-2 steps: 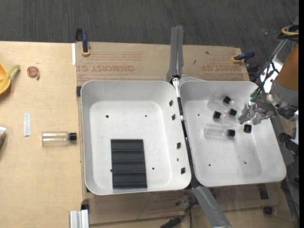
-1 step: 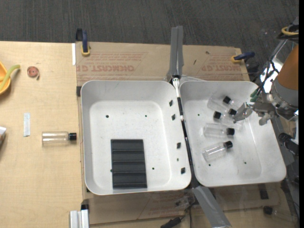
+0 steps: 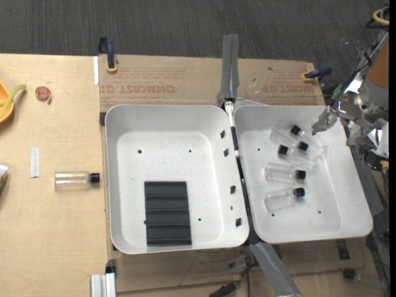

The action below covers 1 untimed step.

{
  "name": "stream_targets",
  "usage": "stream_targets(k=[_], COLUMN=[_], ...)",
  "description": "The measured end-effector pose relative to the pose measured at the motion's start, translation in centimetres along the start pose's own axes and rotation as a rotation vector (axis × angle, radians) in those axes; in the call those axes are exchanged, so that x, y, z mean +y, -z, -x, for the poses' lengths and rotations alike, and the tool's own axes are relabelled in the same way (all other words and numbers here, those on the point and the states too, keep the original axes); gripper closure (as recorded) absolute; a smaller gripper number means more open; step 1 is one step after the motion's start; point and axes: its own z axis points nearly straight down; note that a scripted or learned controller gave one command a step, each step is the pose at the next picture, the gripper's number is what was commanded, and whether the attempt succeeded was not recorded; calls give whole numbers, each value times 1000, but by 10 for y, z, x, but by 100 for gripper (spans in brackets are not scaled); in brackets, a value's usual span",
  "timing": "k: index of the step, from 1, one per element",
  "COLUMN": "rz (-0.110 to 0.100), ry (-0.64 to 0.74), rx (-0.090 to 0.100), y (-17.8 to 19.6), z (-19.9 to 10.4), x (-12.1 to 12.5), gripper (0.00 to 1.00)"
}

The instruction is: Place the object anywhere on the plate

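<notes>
Camera view shows the hand (image 3: 323, 124) at the upper right edge of the right bin (image 3: 346, 228), hanging above the rim with nothing between its tips. If it is spread or pressed together, I cannot tell from here.

Just beside the hand, to its left and a little below, lie the clear bottles (image 3: 291, 140) with black caps, three close together in a heap. Further down from the hand are two more bottles (image 3: 286, 185), lying apart from the heap.

The dark ridged plate (image 3: 167, 213) is well apart from the hand, far to its left and lower, in the left bin (image 3: 124, 135).

I judge that the picking step is in hand and nothing is carried yet. The next move calls for going down on one bottle, gripping across its body, then lifting it over the wall between the bins to the plate.
</notes>
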Motion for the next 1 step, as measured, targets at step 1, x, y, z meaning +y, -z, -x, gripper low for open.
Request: stream_targets(k=[1], rz=[1], ry=[91], rx=[0], y=[7], z=[-12], x=[60], gripper=[0])
